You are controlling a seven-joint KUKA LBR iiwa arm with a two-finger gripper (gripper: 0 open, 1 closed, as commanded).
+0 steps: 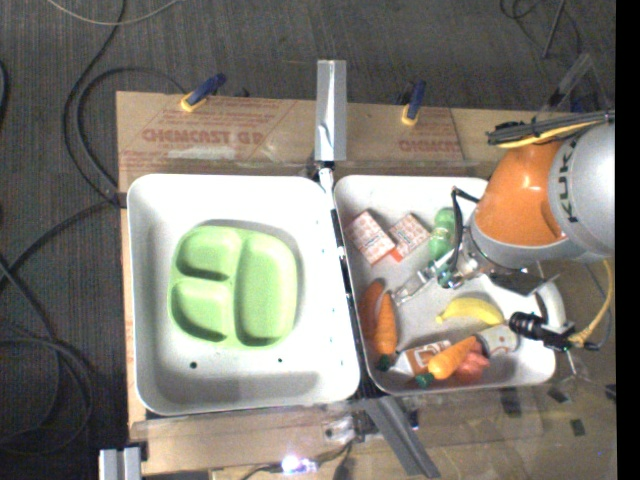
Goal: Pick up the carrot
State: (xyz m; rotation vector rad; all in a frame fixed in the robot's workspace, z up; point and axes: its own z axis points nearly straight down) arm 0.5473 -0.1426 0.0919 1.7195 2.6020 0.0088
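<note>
An orange carrot (383, 320) lies along the left wall of the right bin (545, 373), its dark green end pointing toward the front. A second orange, carrot-like piece (455, 358) with a green tip lies at the front of the same bin. My gripper (428, 280) hangs below the arm's orange band (515, 213), over the middle of the right bin. It is just right of the carrot's upper end and apart from it. Nothing shows between it and the carrot.
The right bin also holds two small red-and-white boxes (368, 236), a green bottle (444, 230), a yellow banana (470, 312) and a red packet (428, 356). The left bin (150, 368) holds a green divided tray (238, 283). A metal post (330, 108) stands behind the bins.
</note>
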